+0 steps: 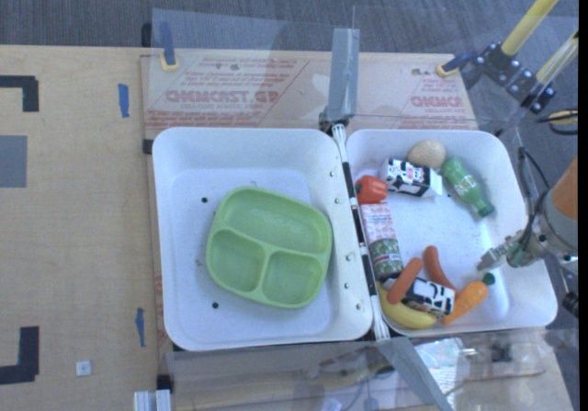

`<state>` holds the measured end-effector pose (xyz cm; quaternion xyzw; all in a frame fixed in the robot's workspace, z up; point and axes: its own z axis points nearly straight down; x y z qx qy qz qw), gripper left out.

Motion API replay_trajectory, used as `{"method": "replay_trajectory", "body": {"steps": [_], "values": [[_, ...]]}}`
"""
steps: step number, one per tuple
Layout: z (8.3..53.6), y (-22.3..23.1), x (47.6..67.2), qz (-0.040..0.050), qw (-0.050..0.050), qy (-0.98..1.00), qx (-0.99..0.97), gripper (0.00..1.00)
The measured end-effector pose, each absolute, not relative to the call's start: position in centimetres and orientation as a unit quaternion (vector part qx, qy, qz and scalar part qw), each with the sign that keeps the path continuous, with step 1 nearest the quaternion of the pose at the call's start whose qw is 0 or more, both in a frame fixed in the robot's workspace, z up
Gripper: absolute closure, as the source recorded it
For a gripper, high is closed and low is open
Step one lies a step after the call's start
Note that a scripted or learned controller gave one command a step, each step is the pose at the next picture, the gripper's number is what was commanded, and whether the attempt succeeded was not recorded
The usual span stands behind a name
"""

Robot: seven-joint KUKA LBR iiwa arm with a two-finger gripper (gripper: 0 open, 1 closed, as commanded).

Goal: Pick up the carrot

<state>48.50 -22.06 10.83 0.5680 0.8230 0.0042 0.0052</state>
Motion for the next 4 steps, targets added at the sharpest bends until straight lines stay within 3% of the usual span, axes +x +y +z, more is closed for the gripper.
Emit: {"method": "replay_trajectory", "body": {"steps": [1, 2, 3, 4], "values": [[10.8, -22.1, 48.5, 0.0042, 0.005, 0.823, 0.568, 0.0], [8.7, -20.9, 48.1, 0.0008, 0.003, 0.823, 0.568, 0.0], [9.8, -21.1, 48.2, 0.002, 0.006, 0.822, 0.57, 1.0], [8.8, -20.4, 49.4, 0.0004, 0.003, 0.798, 0.603, 1.0]]}}
